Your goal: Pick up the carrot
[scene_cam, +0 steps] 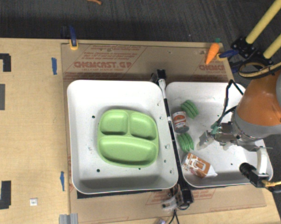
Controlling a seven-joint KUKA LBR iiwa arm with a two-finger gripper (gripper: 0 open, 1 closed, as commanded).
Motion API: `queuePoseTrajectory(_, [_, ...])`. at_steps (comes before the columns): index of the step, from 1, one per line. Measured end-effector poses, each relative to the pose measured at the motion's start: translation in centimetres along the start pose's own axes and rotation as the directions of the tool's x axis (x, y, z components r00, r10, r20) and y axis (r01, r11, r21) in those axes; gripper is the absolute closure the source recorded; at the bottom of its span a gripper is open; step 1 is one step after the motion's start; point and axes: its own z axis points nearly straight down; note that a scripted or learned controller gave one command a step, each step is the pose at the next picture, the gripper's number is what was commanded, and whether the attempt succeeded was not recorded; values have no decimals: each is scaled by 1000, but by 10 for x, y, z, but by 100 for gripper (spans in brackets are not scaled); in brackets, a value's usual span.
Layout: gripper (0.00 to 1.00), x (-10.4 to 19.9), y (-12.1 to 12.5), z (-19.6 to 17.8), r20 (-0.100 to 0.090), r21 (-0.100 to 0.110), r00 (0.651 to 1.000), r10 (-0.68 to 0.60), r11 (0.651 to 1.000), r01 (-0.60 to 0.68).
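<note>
Left white bin (80,125): a green three-compartment plate (129,138), glossy, rounded, centred, with bare floor all round. Right white bin (210,90): along its left side a ribbed green piece (190,108) farthest, a small red-labelled can (179,121), another ribbed green piece (186,142), and nearest an orange-and-white packet (198,165), flat and crinkled. Gripper (204,140) low over the right bin's middle, fingers slightly apart, clamped on nothing. Carrot (212,52) outside both bins, on the brown board beyond the right bin's far edge, orange, tapered, green-topped, open board to its left.
</note>
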Motion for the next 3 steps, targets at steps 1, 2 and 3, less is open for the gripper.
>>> queuePoseTrajectory(1, [0, 4, -6, 22, 0, 3, 919, 393, 919, -393])
queuePoseTrajectory(2, [0, 3, -6, 56, -6, 0, 760, 650, 760, -650])
queuePoseTrajectory(3, [0, -30, 0, 56, -5, -13, 986, 168, 986, -168])
